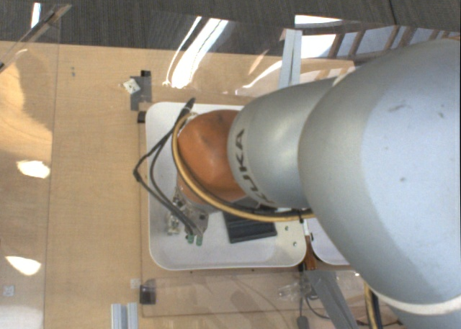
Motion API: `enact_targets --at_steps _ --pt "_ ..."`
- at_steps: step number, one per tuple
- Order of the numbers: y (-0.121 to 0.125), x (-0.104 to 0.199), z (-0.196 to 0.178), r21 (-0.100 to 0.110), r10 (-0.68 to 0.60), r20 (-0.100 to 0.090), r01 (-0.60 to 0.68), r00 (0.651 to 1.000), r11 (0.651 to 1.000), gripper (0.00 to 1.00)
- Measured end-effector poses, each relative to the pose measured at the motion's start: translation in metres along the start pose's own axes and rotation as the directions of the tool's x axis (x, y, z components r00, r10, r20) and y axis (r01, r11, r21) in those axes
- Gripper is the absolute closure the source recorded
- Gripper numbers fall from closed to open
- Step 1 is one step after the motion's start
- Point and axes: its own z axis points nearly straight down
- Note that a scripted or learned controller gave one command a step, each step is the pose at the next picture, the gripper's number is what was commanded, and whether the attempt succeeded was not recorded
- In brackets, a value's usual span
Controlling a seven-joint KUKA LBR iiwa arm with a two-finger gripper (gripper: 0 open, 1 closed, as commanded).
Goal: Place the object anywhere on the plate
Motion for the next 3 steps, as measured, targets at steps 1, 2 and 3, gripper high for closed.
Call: enact_targets --at_steps 1,2,3 --pt "-0.025 -0.001 -0.085 0.002 -0.383 -0.017 0.383 0.924 0.924 1.00" --pt "-0.018 -0.047 -0.232 -0.003 -0.664 -0.016 0.664 0.747 0.747 1.00" --pt "0.025 -0.127 -0.193 0.001 -0.483 -0.021 0.483 0.876 0.876 1.00"
